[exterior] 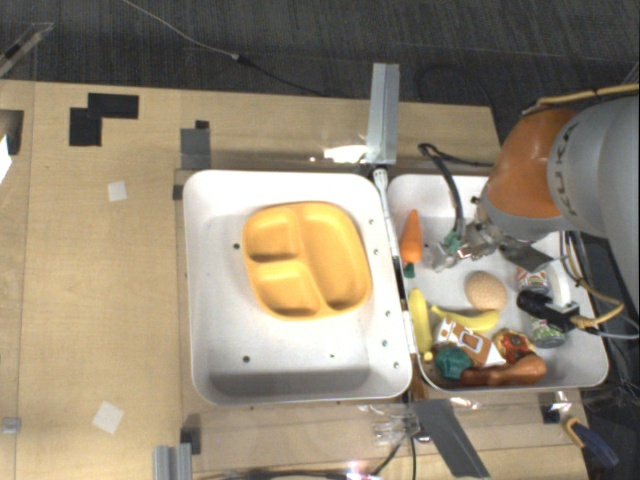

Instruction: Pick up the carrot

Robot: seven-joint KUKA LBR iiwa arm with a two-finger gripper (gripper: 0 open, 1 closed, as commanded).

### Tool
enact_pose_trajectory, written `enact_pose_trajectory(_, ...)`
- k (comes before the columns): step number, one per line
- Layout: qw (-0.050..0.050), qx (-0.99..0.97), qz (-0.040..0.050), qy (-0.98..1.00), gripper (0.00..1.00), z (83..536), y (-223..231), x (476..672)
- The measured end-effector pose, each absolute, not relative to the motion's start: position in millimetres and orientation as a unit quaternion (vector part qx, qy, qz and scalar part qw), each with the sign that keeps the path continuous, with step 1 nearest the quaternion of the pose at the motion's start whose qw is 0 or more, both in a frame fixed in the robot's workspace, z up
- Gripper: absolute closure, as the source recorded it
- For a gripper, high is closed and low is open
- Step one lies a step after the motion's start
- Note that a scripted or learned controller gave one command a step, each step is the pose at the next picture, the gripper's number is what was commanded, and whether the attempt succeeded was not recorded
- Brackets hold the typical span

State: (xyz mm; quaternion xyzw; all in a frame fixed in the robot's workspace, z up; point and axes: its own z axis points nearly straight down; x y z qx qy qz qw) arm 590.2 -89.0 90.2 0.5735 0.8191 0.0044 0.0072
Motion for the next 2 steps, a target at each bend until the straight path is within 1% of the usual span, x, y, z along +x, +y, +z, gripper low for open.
enact_pose_trajectory(1,0.005,0.578,0.0027,0.816,0.0,87.9,-90.6,663.9)
enact_pose_trajectory(2,0.005,0.599,0.0024,0.8,0.0,89.1,-95.3,626.8)
